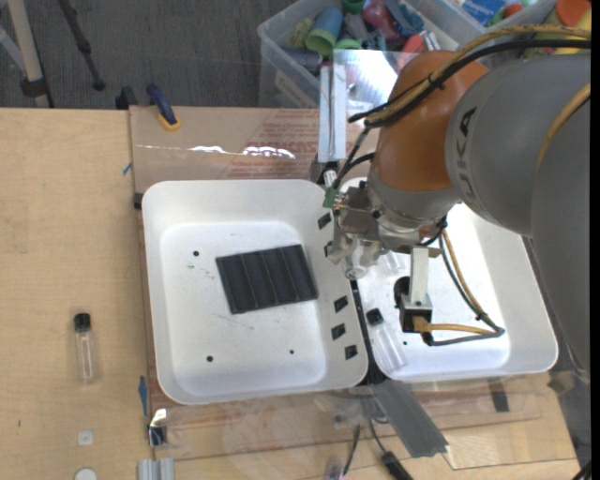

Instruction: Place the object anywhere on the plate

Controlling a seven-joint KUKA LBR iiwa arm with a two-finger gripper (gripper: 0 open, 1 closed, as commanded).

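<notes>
A black ribbed plate [267,278] lies flat, slightly askew, in the middle of the left white bin [169,309]. My gripper [358,261] hangs low over the left edge of the right bin [525,347], close to the seam between the two bins and just right of the plate. The grey arm with its orange band [427,122] covers most of the right bin. A small dark piece [373,317] lies on the right bin's floor just below the gripper; I cannot tell what it is. Nothing rests on the plate.
Small black tabs [339,331] line the seam between the bins. A yellow cable [459,328] loops over the right bin's floor. A clear vial [84,345] lies on the wooden bench at the left. A tub of coloured toys [375,28] stands behind.
</notes>
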